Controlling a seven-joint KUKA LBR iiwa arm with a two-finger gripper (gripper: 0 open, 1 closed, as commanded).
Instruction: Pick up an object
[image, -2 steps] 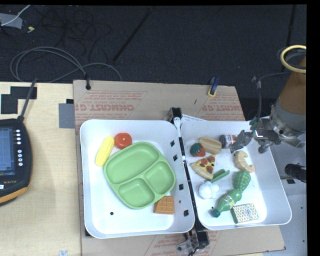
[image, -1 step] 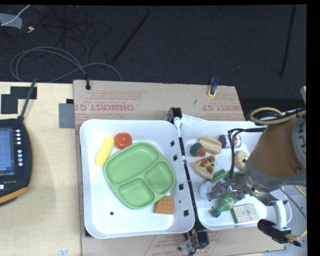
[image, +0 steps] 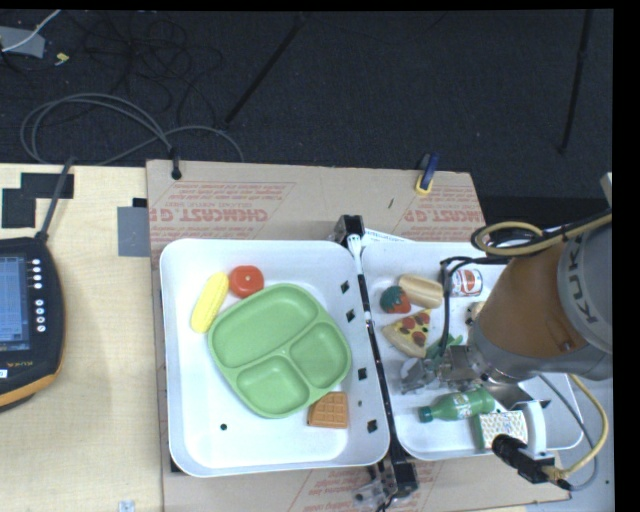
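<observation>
Green bottle (image: 457, 406) is lying on its side in the right bin (image: 570, 425), just below the end effector (image: 432, 368), which hangs low over the bin; honestly can't tell if it's gripping anything.

2 white bins (image: 190, 300), green divided tray (image: 278, 350), yellow corn (image: 208, 301), red tomato (image: 246, 280), tan waffle (image: 329, 410), green bottle (image: 458, 406), grey arm with orange band (image: 530, 310), brown cardboard with red lettering (image: 240, 205)
</observation>
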